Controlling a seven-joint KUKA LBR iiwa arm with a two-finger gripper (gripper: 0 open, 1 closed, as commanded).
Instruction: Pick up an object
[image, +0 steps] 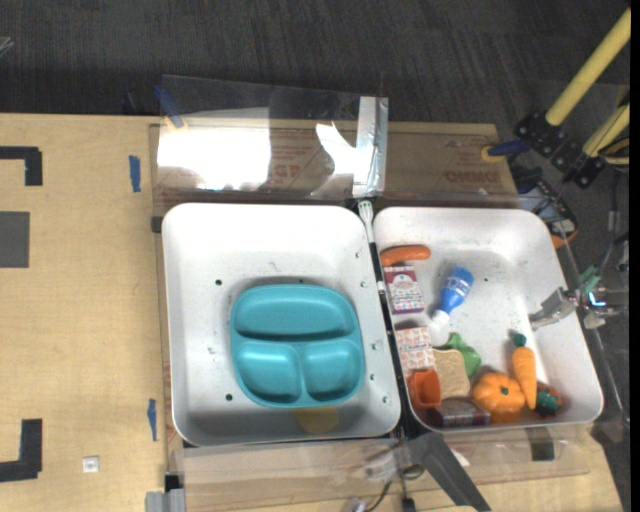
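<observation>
- The right bin carries the pickings: a blue-and-white bottle near its middle, a carrot and a small pumpkin toward its near right corner, and a hot dog by its far left wall.
- The left bin, just beside it, has a teal divided plate in it.
- The hand sits at the right bin's right rim, clear of every object; how far it is open I cannot tell, and I see nothing in it.
- My call: the bottle is the best target, lying apart from the crowded near end of the right bin.
- Closing across its narrow body looks safest; the carrot and pumpkin touch, so a grab there risks nudging both.
</observation>
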